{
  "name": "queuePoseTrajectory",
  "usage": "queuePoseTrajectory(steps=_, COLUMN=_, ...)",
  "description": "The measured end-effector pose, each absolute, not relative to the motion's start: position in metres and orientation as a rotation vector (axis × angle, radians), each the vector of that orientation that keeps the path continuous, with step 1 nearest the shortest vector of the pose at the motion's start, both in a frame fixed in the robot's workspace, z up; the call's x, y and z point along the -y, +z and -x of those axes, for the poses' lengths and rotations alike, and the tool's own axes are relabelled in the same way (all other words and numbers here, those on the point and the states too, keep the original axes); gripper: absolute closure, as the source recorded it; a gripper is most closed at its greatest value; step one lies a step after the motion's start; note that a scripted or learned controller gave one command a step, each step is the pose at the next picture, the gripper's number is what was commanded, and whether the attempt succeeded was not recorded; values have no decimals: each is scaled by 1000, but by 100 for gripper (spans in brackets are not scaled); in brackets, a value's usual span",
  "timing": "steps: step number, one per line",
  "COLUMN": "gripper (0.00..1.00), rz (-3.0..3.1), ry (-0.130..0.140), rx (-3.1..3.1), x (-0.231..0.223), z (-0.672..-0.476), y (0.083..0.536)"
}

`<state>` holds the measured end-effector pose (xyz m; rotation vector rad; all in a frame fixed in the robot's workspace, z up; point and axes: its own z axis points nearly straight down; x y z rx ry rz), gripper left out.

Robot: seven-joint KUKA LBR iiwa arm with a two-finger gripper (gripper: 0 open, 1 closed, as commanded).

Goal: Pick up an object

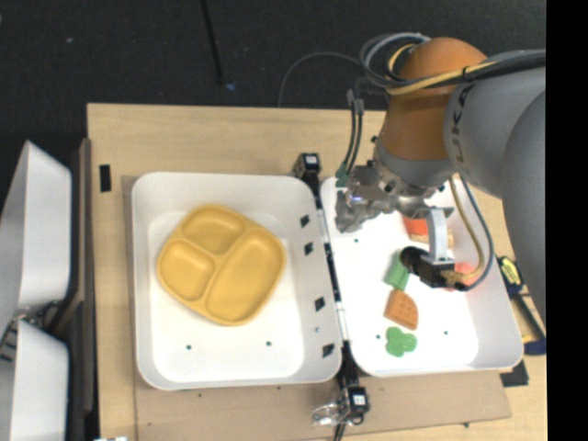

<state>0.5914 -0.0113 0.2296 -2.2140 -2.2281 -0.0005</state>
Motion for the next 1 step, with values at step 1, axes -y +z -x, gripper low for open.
queuePoseTrajectory(steps=1, gripper=100, rz=2213, ry=-5, rx=2231, x=-37, z=-608, y=241)
